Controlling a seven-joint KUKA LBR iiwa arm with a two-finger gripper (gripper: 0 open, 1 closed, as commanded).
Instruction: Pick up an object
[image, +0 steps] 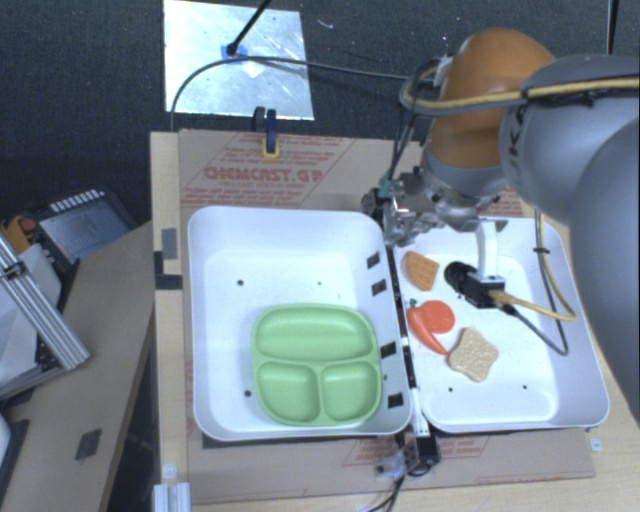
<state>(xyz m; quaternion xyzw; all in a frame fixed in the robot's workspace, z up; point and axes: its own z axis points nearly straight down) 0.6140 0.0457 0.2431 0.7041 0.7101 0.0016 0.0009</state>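
Note:
The right bin (530, 400) holds three small items. An orange wedge-shaped piece (421, 269) lies near its left wall. Below that lies a red-orange carrot-like toy (432, 320), and a tan slice of toast (472, 354) lies lower right of it. My gripper (395, 222) hangs at the far left corner of the right bin, close to the divider between the bins. It is just above and left of the orange wedge. Nothing shows between it and the bin floor.
A green three-compartment plate (315, 362) lies in the front half of the left bin (230, 250). The grey arm (570, 130) with its orange band covers the far right of the bench. A blue and yellow clamp (268, 132) stands behind the bins.

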